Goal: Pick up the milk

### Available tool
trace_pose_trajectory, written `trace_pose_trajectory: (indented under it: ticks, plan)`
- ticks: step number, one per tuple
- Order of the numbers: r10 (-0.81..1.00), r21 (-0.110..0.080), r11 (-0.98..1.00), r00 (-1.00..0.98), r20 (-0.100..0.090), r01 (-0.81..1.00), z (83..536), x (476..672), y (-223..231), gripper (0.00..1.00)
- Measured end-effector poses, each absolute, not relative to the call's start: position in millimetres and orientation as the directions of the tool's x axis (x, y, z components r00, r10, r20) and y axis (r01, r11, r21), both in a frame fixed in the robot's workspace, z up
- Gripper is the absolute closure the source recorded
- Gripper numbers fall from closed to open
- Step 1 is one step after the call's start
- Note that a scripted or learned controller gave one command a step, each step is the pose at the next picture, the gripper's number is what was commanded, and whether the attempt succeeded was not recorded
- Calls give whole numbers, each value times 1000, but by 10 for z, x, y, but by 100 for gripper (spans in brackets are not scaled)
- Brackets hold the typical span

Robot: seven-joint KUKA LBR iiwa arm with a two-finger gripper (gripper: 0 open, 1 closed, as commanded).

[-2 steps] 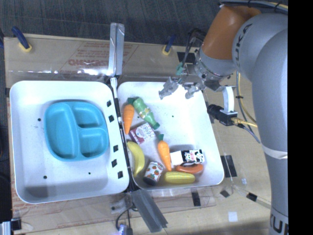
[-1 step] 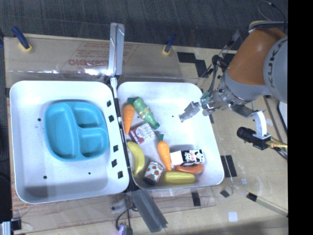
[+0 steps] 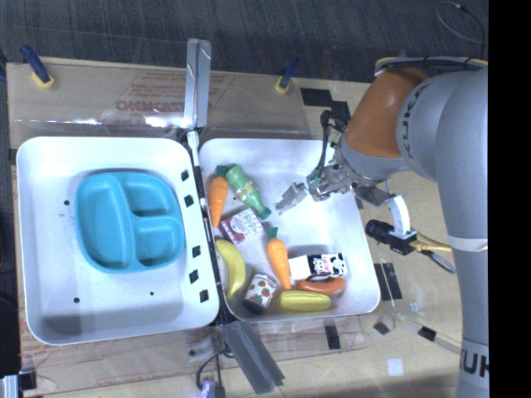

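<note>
The milk [image 3: 326,265], a small carton with cow patches, lies on its side near the front right corner of the right bin [image 3: 348,214]. It touches a carrot [image 3: 278,262] on its left, and a red sausage [image 3: 322,286] and a yellow corn-like piece [image 3: 304,301] lie just against its front edge. Further left are a banana [image 3: 231,268], a small can [image 3: 260,290], a pinkish packet [image 3: 242,225], a second carrot [image 3: 217,199] and a green bottle [image 3: 246,191]. The gripper [image 3: 290,197] hangs over the bare middle of this bin, behind the milk and apart from it, holding nothing; whether its jaws are wide or narrow I cannot tell. The left bin [image 3: 33,222] carries a blue tray [image 3: 131,220]. The likely trouble is crowding: jaws coming down on the carton could land on the carrot or sausage, pinch one along with it, or nudge the carton toward the wall. Lying flat, it may also offer little to grip and slip out.
</note>
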State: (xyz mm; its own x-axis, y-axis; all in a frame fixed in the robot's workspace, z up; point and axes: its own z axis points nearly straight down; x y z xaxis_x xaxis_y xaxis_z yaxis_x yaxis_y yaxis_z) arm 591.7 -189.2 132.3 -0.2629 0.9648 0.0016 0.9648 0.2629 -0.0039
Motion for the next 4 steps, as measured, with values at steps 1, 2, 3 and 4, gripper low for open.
trace_pose_trajectory:
  ticks: [1, 2, 3, 4]
  plan:
    - [895, -1, 446, -446, 1, 895, 2098, 5215, -2108, 0]
    - [842, -2, 540, -540, 3, 842, 1525, 4893, -2098, 0]
    - [801, 1, 599, -599, 0, 801, 924, 4787, -2095, 0]
    - [797, 5, 604, -604, -4, 797, 1044, 4815, -2087, 100]
